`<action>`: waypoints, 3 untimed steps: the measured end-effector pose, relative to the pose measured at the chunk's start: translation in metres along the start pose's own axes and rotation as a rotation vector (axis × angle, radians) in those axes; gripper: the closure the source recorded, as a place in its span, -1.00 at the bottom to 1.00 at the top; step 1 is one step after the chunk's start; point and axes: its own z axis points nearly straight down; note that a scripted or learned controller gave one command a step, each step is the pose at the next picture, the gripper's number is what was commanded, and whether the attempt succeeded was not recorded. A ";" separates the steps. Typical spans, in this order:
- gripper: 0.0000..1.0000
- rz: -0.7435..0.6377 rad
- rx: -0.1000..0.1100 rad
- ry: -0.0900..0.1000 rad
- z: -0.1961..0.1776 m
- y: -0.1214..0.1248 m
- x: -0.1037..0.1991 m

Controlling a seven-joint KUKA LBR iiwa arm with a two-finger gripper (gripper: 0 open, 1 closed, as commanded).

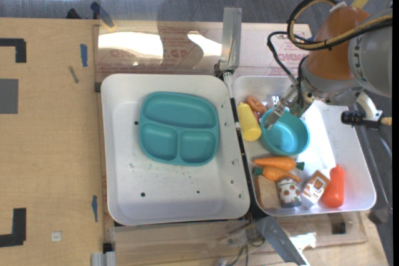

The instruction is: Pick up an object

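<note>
A blue bowl [288, 136] lies in the right bin [358, 159], near its back left. My gripper [275, 114] comes down from the right onto the bowl's upper-left rim, and its fingers [280, 110] pinch that rim. Beside the bowl to the left lies a yellow toy [249, 123], with a small orange piece [255, 103] behind it. In front of the bowl are a carrot [274, 163], a slice of bread [268, 191], two small cartons [288, 192] and an orange-red toy [335, 187].
The left bin [118, 152] holds a teal divided plate [179, 128]. A metal post [230, 40] stands behind the wall between the two bins. The arm's grey and orange wrist [336, 53] hangs over the right bin's back edge. Cardboard [43, 134] covers the bench at left.
</note>
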 end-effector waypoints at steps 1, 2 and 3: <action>-1.00 0.175 -0.005 -0.001 0.000 -0.012 0.006; -1.00 0.318 -0.004 0.008 0.000 -0.043 0.029; -1.00 0.312 0.007 0.015 0.006 -0.076 0.061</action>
